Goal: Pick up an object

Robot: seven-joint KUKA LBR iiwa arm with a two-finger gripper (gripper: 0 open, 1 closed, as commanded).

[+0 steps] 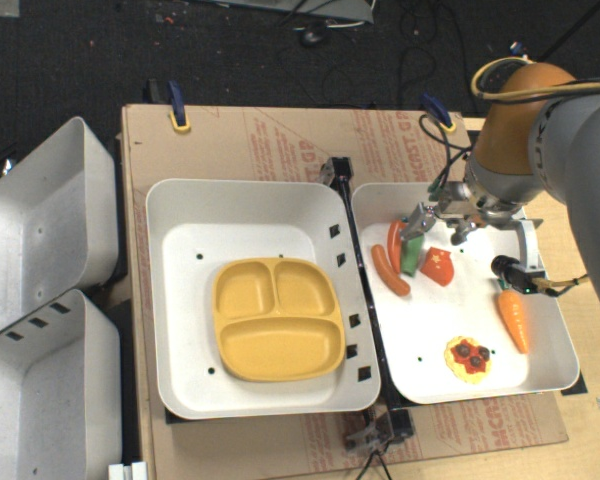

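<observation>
On the left sits one white bin holding a single yellow divided tray, three compartments, nothing in them. That side is not my business just now.

The right bin is where I work. Counting across it: one orange sausage lying at a slant near the left wall, one red chili just beside it, one green piece touching the chili's right side, one red chunk next to that — these four crowd together at the far left of the bin. Nearer, toward the middle, lies one small pizza, well apart from the cluster. On the right, one carrot lies alone with its tip pointing near.

My gripper hangs just above the far end of the cluster, over the top of the green piece and chili. Whether my fingers stand apart or together I cannot tell from this angle, and nothing shows between them, so I claim no hold.

I judge this to be the reach-and-descend step — the pick is not yet made. The next move calls for settling on one target, likely the green piece, and coming down cleanly; its neighbours touch it, so a sloppy close could catch two things or nudge them aside.
</observation>
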